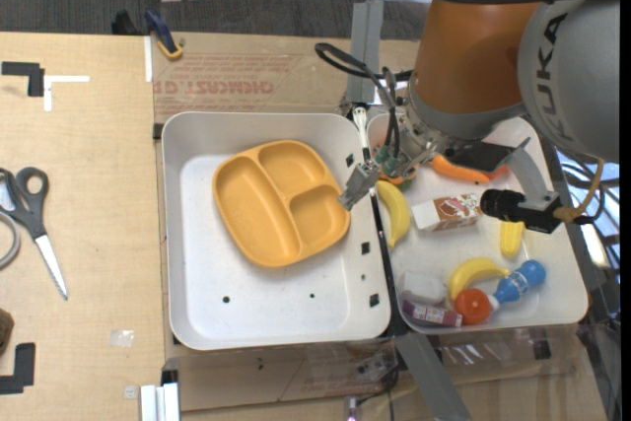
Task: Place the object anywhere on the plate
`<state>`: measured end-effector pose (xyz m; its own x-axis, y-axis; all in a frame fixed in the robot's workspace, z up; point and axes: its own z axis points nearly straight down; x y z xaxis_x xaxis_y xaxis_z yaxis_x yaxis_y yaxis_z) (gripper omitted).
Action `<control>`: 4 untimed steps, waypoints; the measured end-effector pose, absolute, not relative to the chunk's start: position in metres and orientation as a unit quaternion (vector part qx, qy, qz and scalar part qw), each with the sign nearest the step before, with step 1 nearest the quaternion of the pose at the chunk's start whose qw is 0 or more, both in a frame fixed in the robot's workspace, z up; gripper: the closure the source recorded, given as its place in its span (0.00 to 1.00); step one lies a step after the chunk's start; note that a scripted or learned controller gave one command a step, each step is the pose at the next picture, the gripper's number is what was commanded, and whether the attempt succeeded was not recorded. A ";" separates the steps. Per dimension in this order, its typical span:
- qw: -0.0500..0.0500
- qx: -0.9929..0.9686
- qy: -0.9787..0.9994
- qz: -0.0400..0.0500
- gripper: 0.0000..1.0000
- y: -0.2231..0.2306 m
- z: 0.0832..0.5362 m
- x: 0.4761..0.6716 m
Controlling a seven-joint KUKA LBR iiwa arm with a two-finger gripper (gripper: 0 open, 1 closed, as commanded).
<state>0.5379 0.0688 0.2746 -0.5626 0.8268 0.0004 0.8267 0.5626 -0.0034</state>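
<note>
Arm reaches in from the right w/ wrist bent down over the seam between the 2 bins, gripper (361, 182) low at the left bin's (187, 242) right wall, its tip just touching the right edge of the orange plate (279, 200); can't tell if it's parted or clenched, nothing seen in it. Plate, 1 only w/ 3 compartments, lies left of gripper. Right of gripper, in right bin (562, 311): 3 bananas, nearest (394, 212) just beside it, 1 carrot (459, 170), 1 small carton (449, 212); 1 pair scissors (35, 224) far left on worktop (79, 311).
</note>
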 end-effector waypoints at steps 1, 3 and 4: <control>0.001 -0.431 -0.903 0.001 0.00 0.048 0.191 0.496; 0.000 -0.528 -0.849 0.001 1.00 0.105 0.183 0.558; 0.000 -0.524 -0.852 0.001 1.00 0.156 0.247 0.507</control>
